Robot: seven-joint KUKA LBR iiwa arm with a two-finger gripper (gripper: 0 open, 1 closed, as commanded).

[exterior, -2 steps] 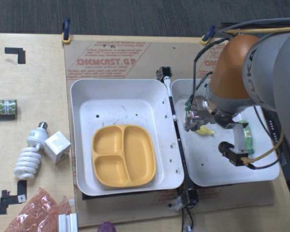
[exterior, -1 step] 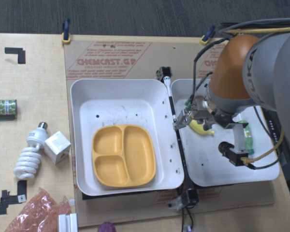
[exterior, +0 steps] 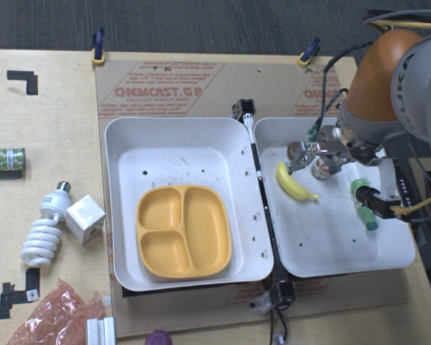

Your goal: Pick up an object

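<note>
One pick to make, none made yet.
Left bin [exterior: 118,192] carries the yellow divided plate [exterior: 183,230], lying flat; over in the right bin [exterior: 345,259] the banana [exterior: 294,184] lies loose on the white floor, and just to its right the end effector [exterior: 314,160] hangs near the fruit's upper end. Spread or pressed together, I cannot tell. By my read, the grasp and the lift both remain.

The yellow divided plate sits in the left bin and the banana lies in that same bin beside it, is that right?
Not quite. The yellow divided plate does sit in the left bin, but the banana lies in the right bin, apart from the plate. The camera view shows this.
</note>
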